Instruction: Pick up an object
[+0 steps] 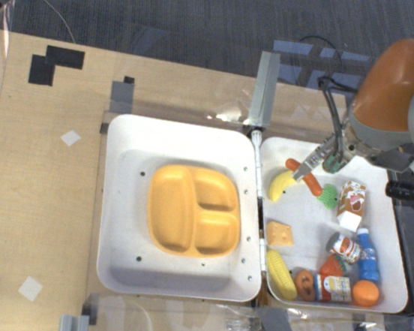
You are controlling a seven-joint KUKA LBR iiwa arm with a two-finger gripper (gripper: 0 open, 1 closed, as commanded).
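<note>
We see the arm (399, 88) reach in over the right bin (400, 262), its gripper (311, 166) low above the carrot (305, 178) and banana (282, 184) at the bin's far left. We cannot tell how the fingers stand. Nearby lie a cracker (279, 234), corn (280, 274), a blue bottle (366, 258), a can (346, 248) and an orange (366, 293). The left bin (124, 188) bears a yellow tray (194, 209).
</note>
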